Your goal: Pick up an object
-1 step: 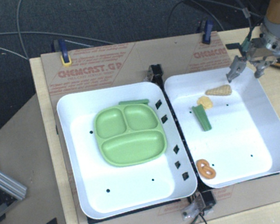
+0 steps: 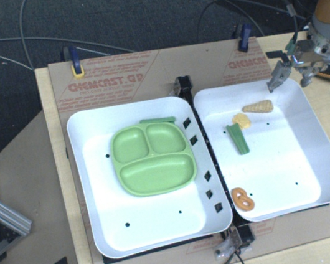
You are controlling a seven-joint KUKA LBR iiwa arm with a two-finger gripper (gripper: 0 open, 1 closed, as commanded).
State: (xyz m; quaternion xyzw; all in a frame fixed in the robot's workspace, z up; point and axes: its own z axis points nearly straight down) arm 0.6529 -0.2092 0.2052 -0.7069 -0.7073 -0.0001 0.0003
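Observation:
The right bin (image 2: 320, 151) holds a tan ridged piece (image 2: 257, 107), a small yellow piece (image 2: 241, 122), a green stick (image 2: 238, 139) and an orange pretzel (image 2: 242, 199) near the front left corner. My gripper (image 2: 289, 76) hangs over that bin's back right corner, fingers spread apart with nothing between them. It is to the right of the tan piece and a little behind it, apart from it. The left bin (image 2: 105, 221) holds a green divided plate (image 2: 154, 158).
A thin green strip (image 2: 158, 120) pokes out behind the plate. Black clips line the divider (image 2: 202, 153) between the bins. Blue clamps (image 2: 76, 60) (image 2: 243, 37) grip the back of the cardboard base. Cables run over the dark floor behind.

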